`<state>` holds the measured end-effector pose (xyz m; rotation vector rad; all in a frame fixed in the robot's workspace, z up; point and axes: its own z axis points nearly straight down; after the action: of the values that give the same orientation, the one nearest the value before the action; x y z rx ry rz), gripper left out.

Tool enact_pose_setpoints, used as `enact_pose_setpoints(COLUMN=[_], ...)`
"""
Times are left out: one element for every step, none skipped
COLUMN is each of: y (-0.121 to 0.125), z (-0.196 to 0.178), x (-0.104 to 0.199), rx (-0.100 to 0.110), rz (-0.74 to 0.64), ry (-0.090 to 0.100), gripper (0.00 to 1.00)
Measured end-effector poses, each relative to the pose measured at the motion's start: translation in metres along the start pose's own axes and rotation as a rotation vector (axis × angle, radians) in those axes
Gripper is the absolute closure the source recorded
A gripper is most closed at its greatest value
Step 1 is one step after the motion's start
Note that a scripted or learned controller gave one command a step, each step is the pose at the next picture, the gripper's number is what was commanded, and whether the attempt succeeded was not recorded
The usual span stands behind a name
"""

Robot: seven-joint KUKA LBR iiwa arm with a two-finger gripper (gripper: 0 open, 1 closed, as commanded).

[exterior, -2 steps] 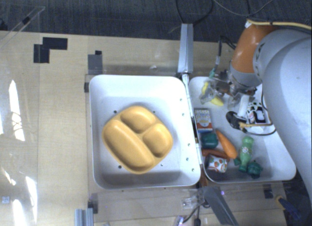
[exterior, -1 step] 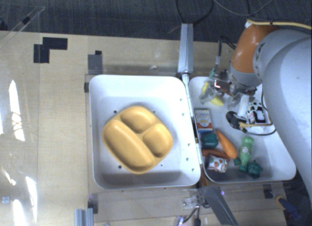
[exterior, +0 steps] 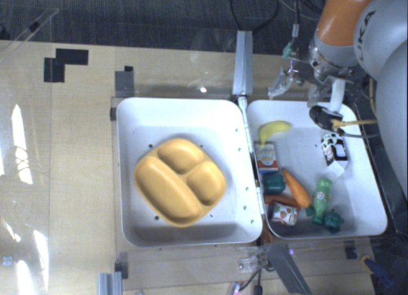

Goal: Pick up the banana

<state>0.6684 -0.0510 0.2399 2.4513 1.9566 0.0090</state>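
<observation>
While the banana (exterior: 273,130) lies untouched near the top left of the right bin (exterior: 376,185), the gripper (exterior: 308,90) hangs over the bin's far rim, fingers spread and empty; the whole pick remains.

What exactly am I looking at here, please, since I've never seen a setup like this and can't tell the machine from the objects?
This is one picture from a camera fixed above a workbench, looking down at a slant. The big grey and orange shape at top right is a robot arm; its gripper hangs over the far edge of the right bin. I cannot tell how its jaws stand, and nothing is visibly held.

Two shallow white bins sit side by side. The left bin holds a yellow divided plate. The right bin holds small toy groceries: the banana near its far left corner, a carrot, a green bottle, small cartons and a can. The banana is what the arm should pick up.
</observation>
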Motion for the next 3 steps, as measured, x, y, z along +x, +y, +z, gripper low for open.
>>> enact_pose_setpoints(y=[-0.056, -0.023, 0.005], z=[0.055, 0.136, 0.150], x=[-0.001, -0.077, -0.056], rx=[0.006, 0.003, 0.030], rz=[-0.060, -0.377, -0.140], ry=[0.000, 0.000, -0.007], gripper=[0.00, 0.00, 0.00])
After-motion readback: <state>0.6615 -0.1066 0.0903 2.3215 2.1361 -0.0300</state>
